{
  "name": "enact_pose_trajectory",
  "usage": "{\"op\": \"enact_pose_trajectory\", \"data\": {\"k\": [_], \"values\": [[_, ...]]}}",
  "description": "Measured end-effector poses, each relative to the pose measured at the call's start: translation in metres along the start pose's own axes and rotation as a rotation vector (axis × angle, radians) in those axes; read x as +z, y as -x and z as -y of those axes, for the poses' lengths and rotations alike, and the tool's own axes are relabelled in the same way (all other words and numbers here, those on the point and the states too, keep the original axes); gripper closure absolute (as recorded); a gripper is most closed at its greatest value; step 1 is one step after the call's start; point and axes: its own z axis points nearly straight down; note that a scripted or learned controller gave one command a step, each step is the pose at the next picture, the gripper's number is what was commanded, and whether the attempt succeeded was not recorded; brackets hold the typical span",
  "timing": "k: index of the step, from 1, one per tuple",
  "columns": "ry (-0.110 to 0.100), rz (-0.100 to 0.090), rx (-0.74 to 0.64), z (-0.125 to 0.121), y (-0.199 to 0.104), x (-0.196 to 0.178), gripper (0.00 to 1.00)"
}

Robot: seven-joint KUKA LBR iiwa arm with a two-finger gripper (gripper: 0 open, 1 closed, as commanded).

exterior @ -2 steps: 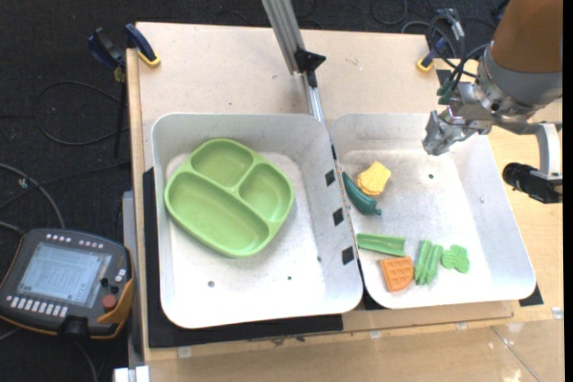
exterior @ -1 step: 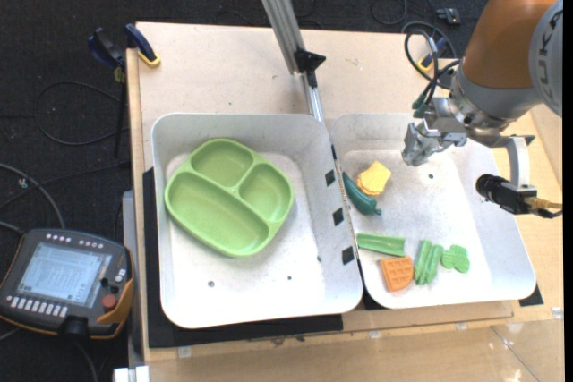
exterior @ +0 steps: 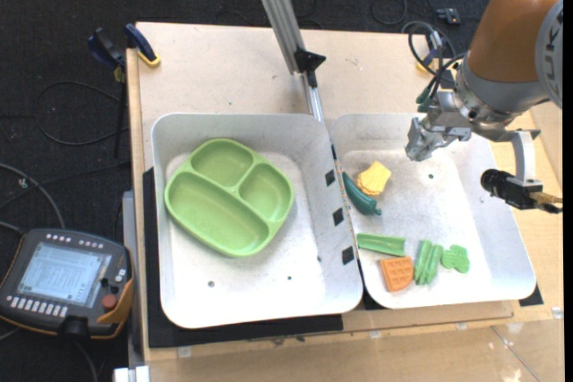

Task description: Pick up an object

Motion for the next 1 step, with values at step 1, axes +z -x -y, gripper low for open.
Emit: {"op": "enact_pose_trajectory", "data": {"k": [1], "values": [[-0.006, -0.003, -0.002, -0.0442, -0.0494, 0.0686, 1.00]]}}
